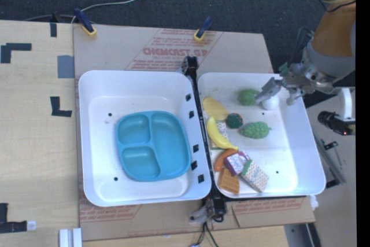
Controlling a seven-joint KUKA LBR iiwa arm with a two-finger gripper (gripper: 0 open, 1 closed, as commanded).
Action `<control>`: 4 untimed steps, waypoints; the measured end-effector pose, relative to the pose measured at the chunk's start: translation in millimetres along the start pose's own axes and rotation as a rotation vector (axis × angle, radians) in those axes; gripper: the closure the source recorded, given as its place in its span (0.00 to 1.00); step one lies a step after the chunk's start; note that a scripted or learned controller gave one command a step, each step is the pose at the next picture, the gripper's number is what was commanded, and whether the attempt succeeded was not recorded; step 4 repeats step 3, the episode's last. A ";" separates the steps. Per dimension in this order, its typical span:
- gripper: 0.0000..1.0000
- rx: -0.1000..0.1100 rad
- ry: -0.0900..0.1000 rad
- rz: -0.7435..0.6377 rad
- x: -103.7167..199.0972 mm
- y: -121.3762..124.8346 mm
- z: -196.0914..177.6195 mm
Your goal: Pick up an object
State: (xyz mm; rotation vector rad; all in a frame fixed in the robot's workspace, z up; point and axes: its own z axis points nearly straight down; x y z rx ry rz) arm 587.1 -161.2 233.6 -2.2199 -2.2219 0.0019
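My gripper (281,93) hangs over the far right part of the right bin (300,142), its two fingers spread open with nothing between them. A small white object (270,103) lies just below the left finger (268,89), and a green leafy vegetable (247,96) sits a little to its left. Further into the bin lie a bumpy green piece (255,129), a small dark green round piece (234,121), a yellow fruit (215,107) and a banana (217,133). An orange carrot (219,160), a purple packet (235,163), a green-and-white box (255,176) and an orange block (229,183) crowd the near left corner.
The left bin (95,124) holds a blue divided plate (153,144). Black clips along the divider (195,118) join the two bins. Both rest on cardboard (167,52) held by yellow clamps. A cable runs across the dark floor at the back.
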 end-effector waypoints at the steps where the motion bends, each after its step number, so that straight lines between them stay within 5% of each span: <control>1: 0.00 0.002 0.000 -0.001 14.1 80.7 84.6; 2: 0.00 0.000 0.000 0.000 54.1 16.3 132.5; 3: 1.00 0.002 0.002 0.000 55.1 15.8 123.7; 4: 1.00 0.002 0.002 0.000 55.1 15.8 123.7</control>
